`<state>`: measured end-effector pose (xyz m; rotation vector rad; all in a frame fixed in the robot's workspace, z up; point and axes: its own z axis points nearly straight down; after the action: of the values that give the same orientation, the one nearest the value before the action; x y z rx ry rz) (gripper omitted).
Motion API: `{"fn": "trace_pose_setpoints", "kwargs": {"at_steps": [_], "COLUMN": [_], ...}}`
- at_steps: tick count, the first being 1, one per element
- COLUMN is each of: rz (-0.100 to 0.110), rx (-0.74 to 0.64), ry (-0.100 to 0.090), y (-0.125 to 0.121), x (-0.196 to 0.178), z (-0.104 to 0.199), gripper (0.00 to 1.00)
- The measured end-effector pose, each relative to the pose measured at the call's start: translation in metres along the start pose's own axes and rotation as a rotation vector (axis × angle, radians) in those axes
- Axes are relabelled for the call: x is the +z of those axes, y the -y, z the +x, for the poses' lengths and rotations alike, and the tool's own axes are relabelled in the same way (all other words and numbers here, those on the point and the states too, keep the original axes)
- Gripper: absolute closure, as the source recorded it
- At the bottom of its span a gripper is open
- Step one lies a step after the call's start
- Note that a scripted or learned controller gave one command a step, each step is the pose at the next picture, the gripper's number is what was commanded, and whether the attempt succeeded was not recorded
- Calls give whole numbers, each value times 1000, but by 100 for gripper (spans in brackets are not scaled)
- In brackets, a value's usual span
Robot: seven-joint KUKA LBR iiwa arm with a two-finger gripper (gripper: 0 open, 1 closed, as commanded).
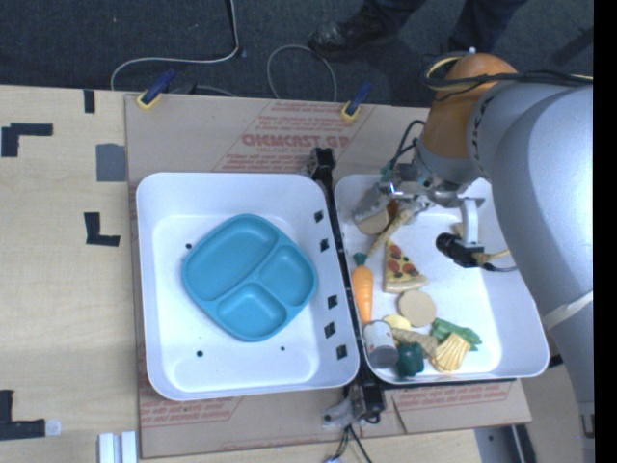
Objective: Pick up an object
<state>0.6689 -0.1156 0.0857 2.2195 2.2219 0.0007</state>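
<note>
My gripper (386,210) hangs over the far left corner of the right bin (516,307), its fingers spread open. Just under it lies a tan, brown-edged toy piece (374,223), partly covered by the fingers; whether they touch it I cannot tell. Nearer the camera in the same bin are a pizza slice (401,268), an orange carrot (362,292) along the left wall, and a round beige disc (416,307). At the front lie a yellow corn cob (449,353), a green leafy piece (455,334), a dark green piece (411,360) and a white cup (378,336).
The left bin (159,258) holds a blue divided plate (251,276). A black divider (333,258) runs between the two bins. The grey arm (540,191) covers the right bin's far right side.
</note>
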Motion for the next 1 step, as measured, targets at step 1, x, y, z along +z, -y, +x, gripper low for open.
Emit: {"fn": "trace_pose_setpoints", "kwargs": {"at_steps": [1], "rz": [3], "rx": [-3], "ry": [1], "y": [0], "x": [-10], "z": [0], "gripper": [100]}}
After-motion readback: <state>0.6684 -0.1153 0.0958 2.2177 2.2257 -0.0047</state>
